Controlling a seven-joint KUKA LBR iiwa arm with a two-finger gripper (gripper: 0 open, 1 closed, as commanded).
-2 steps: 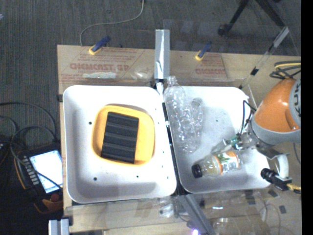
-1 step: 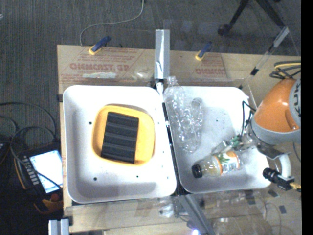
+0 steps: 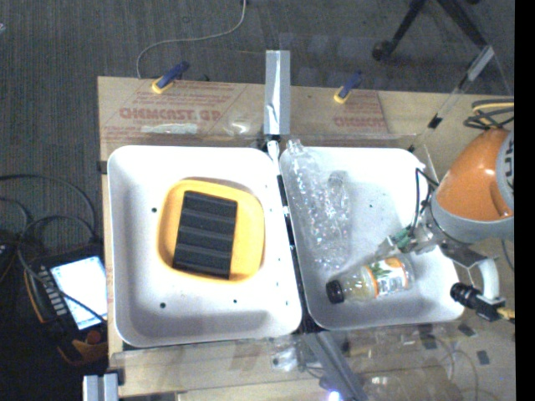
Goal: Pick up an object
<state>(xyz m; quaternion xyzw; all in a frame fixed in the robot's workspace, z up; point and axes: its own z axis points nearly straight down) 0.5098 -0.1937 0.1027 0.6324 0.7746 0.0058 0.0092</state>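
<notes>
Two bottles, one clear crushed [image 3: 322, 207] and one capped juice bottle [image 3: 372, 280], lie just left of the tool [image 3: 410, 239], poised for a pick; its opening I cannot tell.

Faded red block lettering is printed on the brown cardboard sheet [image 3: 180, 111] at the far edge of the table, in the upper left of the frame above the left bin; it looks like "CHEMCAST GP", though the last letters are faint. A second patch of the same red print sits on the cardboard in the upper right, above the right bin, too small and washed out to read. The bottle [image 3: 372, 280] lying in the right bin carries a white, orange and green label whose wording is too blurred to read.
</notes>
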